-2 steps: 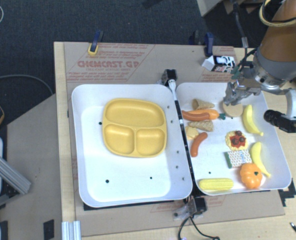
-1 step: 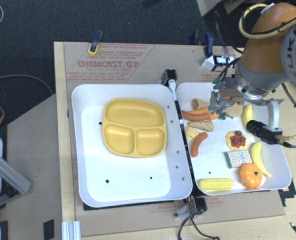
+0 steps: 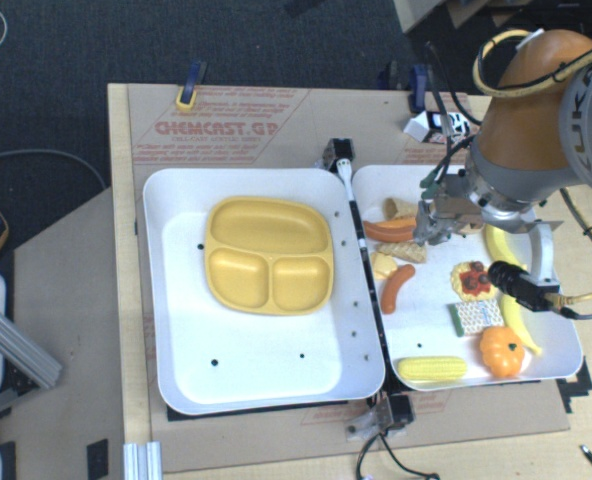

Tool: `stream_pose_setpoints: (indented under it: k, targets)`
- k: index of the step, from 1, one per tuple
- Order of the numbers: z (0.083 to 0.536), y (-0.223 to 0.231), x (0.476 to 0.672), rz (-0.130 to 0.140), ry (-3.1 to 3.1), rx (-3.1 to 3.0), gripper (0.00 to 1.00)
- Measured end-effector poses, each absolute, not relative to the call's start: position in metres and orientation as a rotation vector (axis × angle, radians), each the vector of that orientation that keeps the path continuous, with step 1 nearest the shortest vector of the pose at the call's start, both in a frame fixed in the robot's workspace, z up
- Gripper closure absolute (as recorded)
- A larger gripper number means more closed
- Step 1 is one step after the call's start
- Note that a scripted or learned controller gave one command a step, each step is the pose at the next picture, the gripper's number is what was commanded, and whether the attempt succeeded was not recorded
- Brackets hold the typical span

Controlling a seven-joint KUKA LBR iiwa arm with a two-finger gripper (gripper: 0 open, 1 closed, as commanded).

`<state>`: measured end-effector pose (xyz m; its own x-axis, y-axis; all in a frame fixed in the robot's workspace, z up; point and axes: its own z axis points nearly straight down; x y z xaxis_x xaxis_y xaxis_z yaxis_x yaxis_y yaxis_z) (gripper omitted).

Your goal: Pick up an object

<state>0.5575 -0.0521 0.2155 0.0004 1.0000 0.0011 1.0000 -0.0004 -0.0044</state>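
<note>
Two white bins sit side by side. The left bin holds one smooth yellow plate with three dips. The right bin holds toy food: two sausages, one bumpy corn, one round pumpkin, one banana. The gripper is low over them; its grip is unclear.

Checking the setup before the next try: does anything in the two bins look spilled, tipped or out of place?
Nothing stands out. The yellow tray lies flat in the left bin; the toy food, such as the corn and the orange pepper, sits inside the right bin, under the gripper.
</note>
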Motion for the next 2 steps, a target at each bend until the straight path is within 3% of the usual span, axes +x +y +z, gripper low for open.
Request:
stream_pose_setpoints:
  k: [1, 2]
  targets:
    - [0.22, -0.041, 0.564, -0.002, -2.224, -2.22, 1.0]
    - [0.235, -0.052, 0.554, -0.003, -2.223, -2.224, 1.0]
